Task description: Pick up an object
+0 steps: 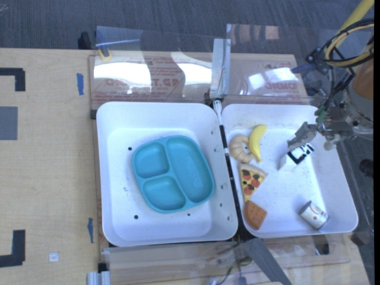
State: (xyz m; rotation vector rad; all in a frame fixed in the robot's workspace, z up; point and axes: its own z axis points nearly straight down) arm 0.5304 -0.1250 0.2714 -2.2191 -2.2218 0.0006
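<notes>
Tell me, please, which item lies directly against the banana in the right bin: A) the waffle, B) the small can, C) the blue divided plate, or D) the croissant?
D: the croissant curls right against the left side of the banana near the right bin's left wall, while the small can lies far off by the front right corner, the waffle sits near the front edge, and the blue divided plate is in the left bin.

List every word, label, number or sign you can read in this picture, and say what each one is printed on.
Nothing can be read with certainty.
Red print on the clear sheet behind the left bin: blurred by glare, unreadable.
Red print on the clear sheet behind the right bin: likewise unreadable.
Small can in the right bin: label too small to read.
Black and white item near the gripper: no readable marking.
</notes>
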